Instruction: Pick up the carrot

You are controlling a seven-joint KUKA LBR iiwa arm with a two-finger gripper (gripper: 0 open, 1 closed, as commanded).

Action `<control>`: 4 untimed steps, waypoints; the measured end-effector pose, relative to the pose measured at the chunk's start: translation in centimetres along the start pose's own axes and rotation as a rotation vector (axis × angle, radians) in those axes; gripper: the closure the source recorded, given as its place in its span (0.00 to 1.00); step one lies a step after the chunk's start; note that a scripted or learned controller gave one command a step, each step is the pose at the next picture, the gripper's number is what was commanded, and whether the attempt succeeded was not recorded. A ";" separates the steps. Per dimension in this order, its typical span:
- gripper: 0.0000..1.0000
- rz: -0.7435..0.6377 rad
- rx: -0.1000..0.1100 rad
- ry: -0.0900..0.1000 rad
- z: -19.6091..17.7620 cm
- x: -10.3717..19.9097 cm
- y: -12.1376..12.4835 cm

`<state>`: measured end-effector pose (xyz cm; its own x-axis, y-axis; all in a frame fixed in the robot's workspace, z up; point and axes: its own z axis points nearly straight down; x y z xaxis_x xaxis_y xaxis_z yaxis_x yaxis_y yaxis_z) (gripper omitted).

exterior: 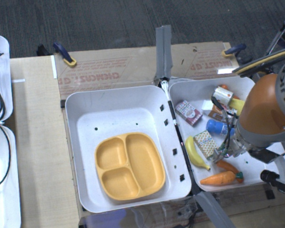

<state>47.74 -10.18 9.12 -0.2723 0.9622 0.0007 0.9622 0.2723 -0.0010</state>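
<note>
The carrot [219, 180] is orange with a green tip at one end. The divided plate [130, 165] is a warm yellow-orange, and the left bin [79, 112] under it is white, as is the right bin [190, 88]. The banana [196, 154] is yellow. A small packet [188, 112] shows red-and-white print; another packet [205, 144] carries a speckled pale pattern. A round blue object [216, 127] lies among them. The tabletop [39, 147] is pale wood, with brown cardboard [112, 71] printed in red lettering.

A yellow divided plate [130, 165] lies in the left bin [79, 143]; a banana [196, 154] lies in the right.
</note>
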 end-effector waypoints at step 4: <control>0.00 -0.380 0.001 0.000 0.0 -1.4 -0.5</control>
<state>47.70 -11.70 9.10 -0.6099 0.7925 0.0015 0.7925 0.6099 -0.0015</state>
